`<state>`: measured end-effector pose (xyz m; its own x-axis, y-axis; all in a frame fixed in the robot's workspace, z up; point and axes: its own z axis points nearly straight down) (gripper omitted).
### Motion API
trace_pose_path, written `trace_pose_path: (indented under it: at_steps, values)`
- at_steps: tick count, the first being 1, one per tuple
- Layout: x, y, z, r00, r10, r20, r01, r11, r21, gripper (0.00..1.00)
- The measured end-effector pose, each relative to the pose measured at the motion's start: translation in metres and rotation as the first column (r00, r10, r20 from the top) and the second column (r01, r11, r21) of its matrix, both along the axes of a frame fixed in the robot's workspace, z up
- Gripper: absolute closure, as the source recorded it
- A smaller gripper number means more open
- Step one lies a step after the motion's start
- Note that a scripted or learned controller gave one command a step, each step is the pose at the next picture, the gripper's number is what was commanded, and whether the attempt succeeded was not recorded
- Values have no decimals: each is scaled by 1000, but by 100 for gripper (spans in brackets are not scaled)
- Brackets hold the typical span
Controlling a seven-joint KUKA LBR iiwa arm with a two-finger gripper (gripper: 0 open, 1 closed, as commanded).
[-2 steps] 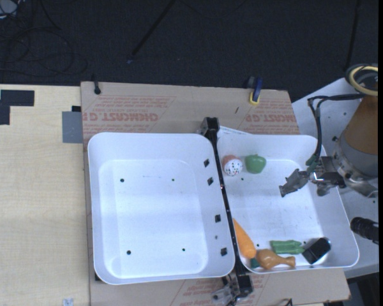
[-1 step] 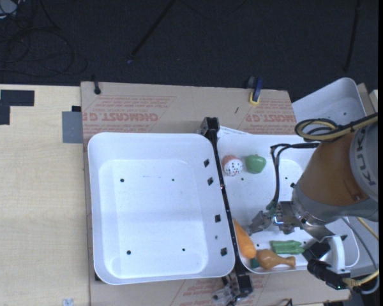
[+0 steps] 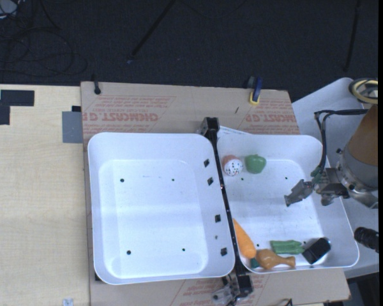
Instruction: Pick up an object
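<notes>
Pincer [image 3: 301, 193], its spread impossible to tell, hangs holding nothing over the right bin [image 3: 309, 146], so descending here risks missing the green ball [image 3: 256, 164] farther left.

- The left bin [image 3: 108, 171] is white with little dark dots.
- The right bin [image 3: 274, 218] is white too.
- The ball [image 3: 232, 166] is white with red spots.
- The round thing [image 3: 256, 164] next to it is green.
- The carrot [image 3: 244, 239] is orange.
- The long flat piece [image 3: 286, 247] is green.
- The block [image 3: 316, 250] is black.
- The lumpy toy [image 3: 273, 259] is orange-brown.
- The cardboard [image 3: 153, 110] is brown with red letters.
- The clip [image 3: 255, 89] is blue and yellow.
- The arm [image 3: 364, 142] has an orange band.
</notes>
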<state>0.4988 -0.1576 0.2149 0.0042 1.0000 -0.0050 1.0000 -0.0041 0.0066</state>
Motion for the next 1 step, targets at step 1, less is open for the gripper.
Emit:
trace_pose_path:
  at_steps: [1]
  values:
    - [52, 61, -79, 1000, 10, -14, -10, 1000, 9, 0]
